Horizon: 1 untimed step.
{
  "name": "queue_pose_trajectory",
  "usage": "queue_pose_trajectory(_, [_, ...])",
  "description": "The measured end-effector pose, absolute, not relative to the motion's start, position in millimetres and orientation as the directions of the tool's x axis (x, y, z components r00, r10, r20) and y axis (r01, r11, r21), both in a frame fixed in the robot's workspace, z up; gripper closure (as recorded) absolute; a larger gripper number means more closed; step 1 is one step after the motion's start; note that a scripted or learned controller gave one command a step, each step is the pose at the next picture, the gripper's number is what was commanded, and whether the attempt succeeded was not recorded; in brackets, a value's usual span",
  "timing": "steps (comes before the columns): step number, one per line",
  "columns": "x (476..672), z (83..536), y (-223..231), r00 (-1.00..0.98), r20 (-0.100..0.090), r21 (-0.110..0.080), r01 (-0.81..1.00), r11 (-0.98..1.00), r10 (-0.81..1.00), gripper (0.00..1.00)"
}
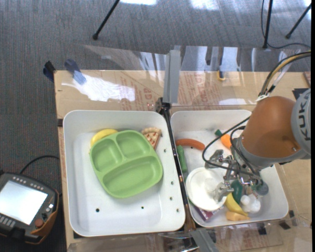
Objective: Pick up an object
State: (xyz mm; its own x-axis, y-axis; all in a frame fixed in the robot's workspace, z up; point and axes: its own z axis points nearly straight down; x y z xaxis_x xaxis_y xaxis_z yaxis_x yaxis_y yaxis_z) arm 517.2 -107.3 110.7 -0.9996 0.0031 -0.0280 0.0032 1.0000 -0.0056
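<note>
My gripper (pixel 232 187) is low in the right bin (pixel 210 121), over a crowd of toy food near its front right. Under and around it lie a white bowl (pixel 202 188), a yellow banana-like piece (pixel 233 202), a white round piece (pixel 250 204) and a dark green item (pixel 237 186). The arm's orange band (pixel 269 130) hides the bin's right middle. Further back lie a sausage (pixel 190 143), a green pod (pixel 182 159) and an orange carrot piece (pixel 226 140).
The left bin (pixel 84 214) holds a green divided plate (pixel 127 163), with a yellow banana (pixel 101 136) and a pizza slice (pixel 153 137) at its far edge. A metal post (pixel 171 80) rises between the bins. A teach pendant (pixel 21 203) lies on the floor at left.
</note>
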Motion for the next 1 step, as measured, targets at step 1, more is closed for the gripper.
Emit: queue_pose_trajectory(1, [489.3,99.0,-140.3,-0.989,-0.033,-0.005,0.143,0.99,0.143,0.0])
